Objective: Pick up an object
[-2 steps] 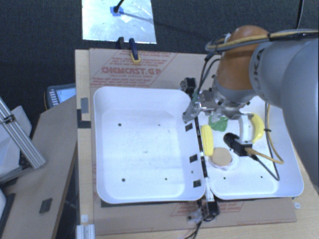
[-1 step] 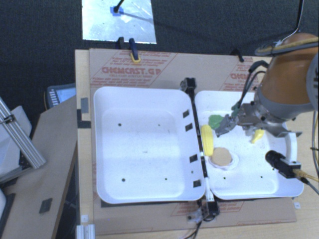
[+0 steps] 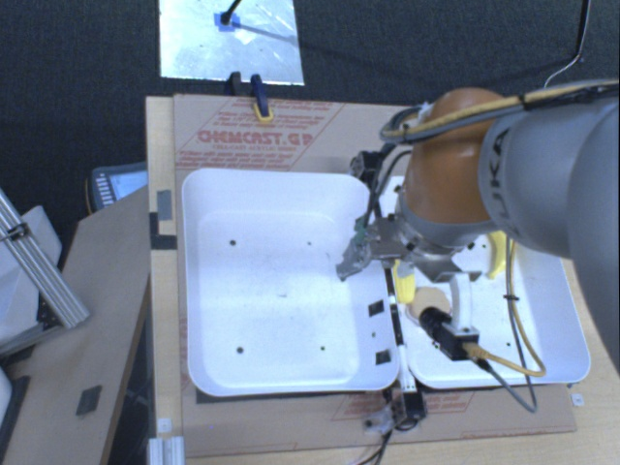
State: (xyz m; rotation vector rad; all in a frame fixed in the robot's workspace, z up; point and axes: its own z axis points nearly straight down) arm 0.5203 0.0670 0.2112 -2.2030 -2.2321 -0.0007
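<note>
Saw dark ground all around a brown tabletop (image 3: pixel 252 136) with red letters on it. Saw two white bins side by side on top, the left bin (image 3: pixel 271 294) and the right bin (image 3: pixel 554 329). Spotted a shiny square sheet (image 3: pixel 231 27) at the far end and a blue and yellow clip (image 3: pixel 260 100) just in front of it. Watched the big grey arm (image 3: pixel 552 177) with its orange band (image 3: pixel 450 163) reaching in from the right, over the right bin. Found the hand (image 3: pixel 351 258) low over the right edge of the left bin, near the wall between the bins. Could not tell if the hand was spread or pressed together. Saw nothing clearly pinched in it. Noticed a yellow thing (image 3: pixel 499 255) lying in the right bin, partly hidden behind the arm, apart from the hand.
</note>
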